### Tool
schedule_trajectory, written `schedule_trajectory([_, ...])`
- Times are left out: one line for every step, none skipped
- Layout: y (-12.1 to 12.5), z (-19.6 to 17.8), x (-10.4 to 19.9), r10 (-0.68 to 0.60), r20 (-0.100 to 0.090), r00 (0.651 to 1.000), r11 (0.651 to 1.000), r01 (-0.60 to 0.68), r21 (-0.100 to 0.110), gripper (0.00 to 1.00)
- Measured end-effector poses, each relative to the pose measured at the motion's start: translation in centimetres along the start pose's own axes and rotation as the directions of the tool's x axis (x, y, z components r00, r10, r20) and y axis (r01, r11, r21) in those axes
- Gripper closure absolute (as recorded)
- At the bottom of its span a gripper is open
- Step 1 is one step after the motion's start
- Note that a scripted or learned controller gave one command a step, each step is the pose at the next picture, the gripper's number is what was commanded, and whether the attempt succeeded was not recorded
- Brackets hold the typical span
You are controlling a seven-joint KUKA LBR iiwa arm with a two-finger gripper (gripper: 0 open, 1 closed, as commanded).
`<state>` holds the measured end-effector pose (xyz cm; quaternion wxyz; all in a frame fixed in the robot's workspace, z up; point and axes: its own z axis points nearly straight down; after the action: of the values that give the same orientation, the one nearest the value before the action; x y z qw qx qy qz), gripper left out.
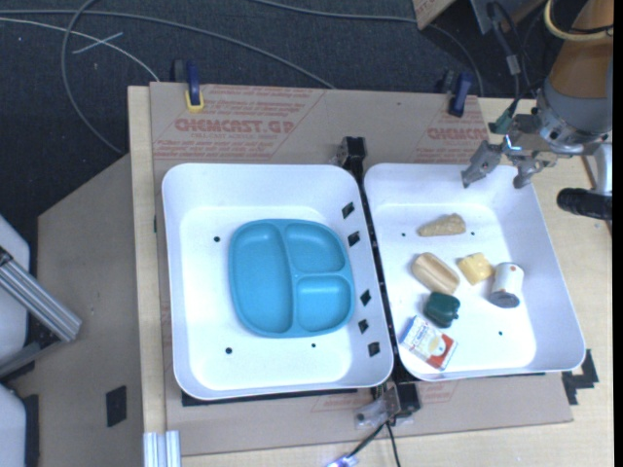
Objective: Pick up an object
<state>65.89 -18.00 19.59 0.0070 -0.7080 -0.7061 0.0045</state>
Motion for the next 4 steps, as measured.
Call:
schedule_trajectory([0.3, -1.0, 0.1, -0.003, 0.003, 1.000, 1.000, 0.003, -0.015, 0.00])
schedule_trajectory([0.5, 5.1, 0.5, -0.005, 0.002, 1.000, 1.000, 0.005, -0.012, 0.00])
schedule_trajectory([0.6, 10.2, 0.5, -0.005, 0.003, 1.000, 1.000, 0.005, -0.014, 0.00])
schedule_trajectory([0.7, 8.8, 0.6, -0.006, 0.004, 1.000, 1.000, 0.006, -0.017, 1.00])
